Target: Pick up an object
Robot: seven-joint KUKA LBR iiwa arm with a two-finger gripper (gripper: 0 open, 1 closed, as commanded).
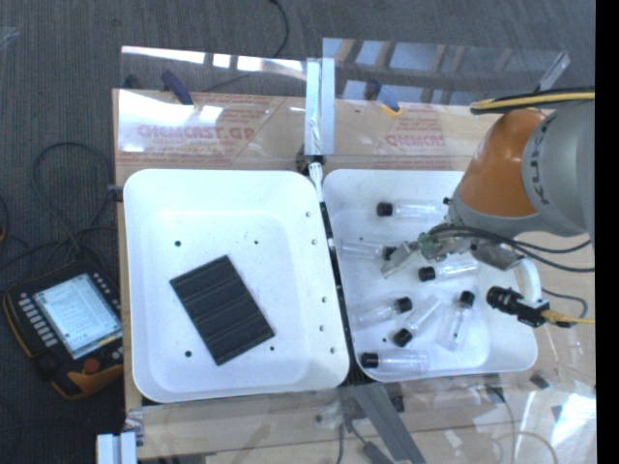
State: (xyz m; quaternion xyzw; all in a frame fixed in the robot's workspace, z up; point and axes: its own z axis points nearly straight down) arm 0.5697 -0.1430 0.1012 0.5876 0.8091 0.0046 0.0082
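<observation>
**Bench with two white bins, seen from above at a slant.** The left bin (pixel 155 211) holds a single black ribbed slab (pixel 221 309). It lies flat, turned on a diagonal, a little below the bin's middle and clear of every wall.

The right bin (pixel 493 351) holds seven clear vials with black caps, all on their sides.
- The far vial (pixel 406 208) lies near the upper rim with its cap to the left.
- The wall vial (pixel 363 250) lies close to the divider between the bins.
- The middle vial (pixel 447 272) lies just below the gripper, cap to the left.
- Three loose vials (pixel 416 322) are scattered below it, near one another.
- The near vial (pixel 398 361) lies along the lower rim.

The grey arm (pixel 566 162), with its orange band (pixel 498 167), reaches in from the right. The gripper (pixel 421 249) hangs low over the upper middle of the right bin, between the wall vial and the middle vial. It appears to sit just beside the middle vial's cap, though contact is uncertain at this angle. Whether the gripper is apart or together cannot be told, and nothing can be seen held in it.

Beside the bench, on the dark floor to the left, rests a control pad (pixel 63 322) with a lit screen. A clear sheet (pixel 222 114) stands behind the bins.
</observation>
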